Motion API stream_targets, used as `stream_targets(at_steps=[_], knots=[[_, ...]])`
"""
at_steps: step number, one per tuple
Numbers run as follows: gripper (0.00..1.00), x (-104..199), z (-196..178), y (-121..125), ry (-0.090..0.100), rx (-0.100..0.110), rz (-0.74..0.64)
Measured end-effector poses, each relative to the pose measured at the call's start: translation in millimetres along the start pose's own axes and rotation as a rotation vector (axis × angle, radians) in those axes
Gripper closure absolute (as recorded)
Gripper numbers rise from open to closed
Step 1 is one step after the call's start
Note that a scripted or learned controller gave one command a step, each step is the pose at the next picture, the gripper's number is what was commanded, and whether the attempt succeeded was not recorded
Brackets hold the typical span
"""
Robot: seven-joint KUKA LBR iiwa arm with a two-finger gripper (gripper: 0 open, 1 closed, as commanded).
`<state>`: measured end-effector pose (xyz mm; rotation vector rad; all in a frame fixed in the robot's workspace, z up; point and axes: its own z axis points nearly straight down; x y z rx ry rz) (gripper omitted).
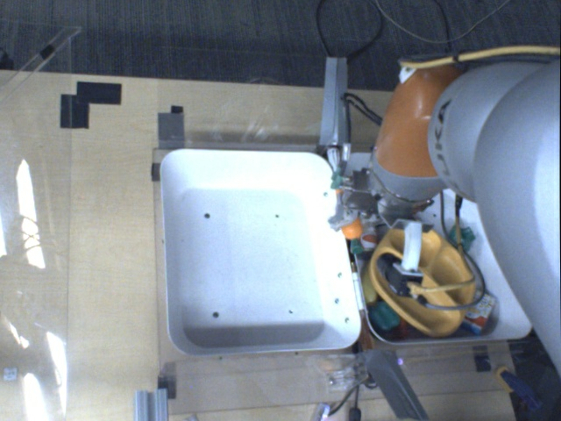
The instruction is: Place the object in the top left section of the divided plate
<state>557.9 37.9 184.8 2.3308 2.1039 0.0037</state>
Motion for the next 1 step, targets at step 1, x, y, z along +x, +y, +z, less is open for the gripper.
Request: stream_targets(at_steps=[1], knots=[[1.0,16.4,0.1,-72.9,0.001,0.001,-0.243]])
